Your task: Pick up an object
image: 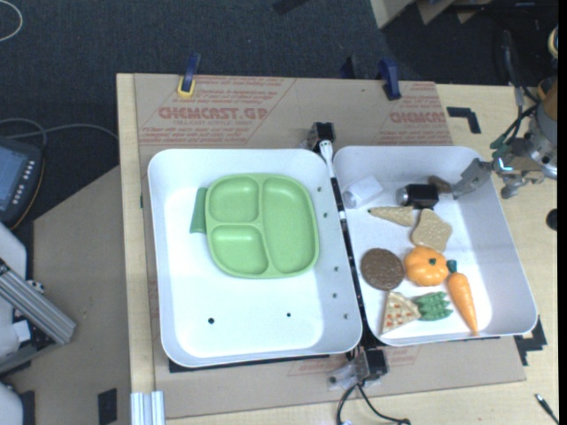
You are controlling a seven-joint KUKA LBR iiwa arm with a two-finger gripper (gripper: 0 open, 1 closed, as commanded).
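hovering gripper (pixel 474 177) at right bin (pixel 523 277) far rim, grip state unclear | carrot (pixel 462 299) long axis diagonal, tip toward near edge | smooth plastic, tapered

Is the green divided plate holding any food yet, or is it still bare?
Bare. All three compartments of the green divided plate in the left bin show plain green; the toy food lies in the right bin.

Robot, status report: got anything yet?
Gripper over right bin's far corner. Toy food untouched: pumpkin, carrot. Way in clear.
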